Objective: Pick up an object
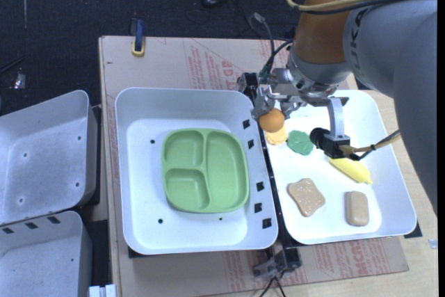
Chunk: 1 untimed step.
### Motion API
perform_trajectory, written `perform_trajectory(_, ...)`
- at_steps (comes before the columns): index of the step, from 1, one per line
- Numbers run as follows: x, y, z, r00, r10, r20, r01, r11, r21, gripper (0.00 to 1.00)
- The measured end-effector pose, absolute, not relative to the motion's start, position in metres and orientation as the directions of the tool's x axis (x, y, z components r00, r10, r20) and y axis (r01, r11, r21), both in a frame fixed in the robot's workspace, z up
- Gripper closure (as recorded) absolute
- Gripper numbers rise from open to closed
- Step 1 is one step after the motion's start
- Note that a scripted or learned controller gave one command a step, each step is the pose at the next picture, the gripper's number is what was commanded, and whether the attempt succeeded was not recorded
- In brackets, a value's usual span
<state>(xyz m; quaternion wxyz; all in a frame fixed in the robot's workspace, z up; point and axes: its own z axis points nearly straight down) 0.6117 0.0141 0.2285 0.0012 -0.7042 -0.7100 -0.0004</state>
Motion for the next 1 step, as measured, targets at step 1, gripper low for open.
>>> perform_trajectory(1,0.6334,0.0652,0.2259,-0.008,1.000,0.002,1.000,0.008,0.002,1.00)
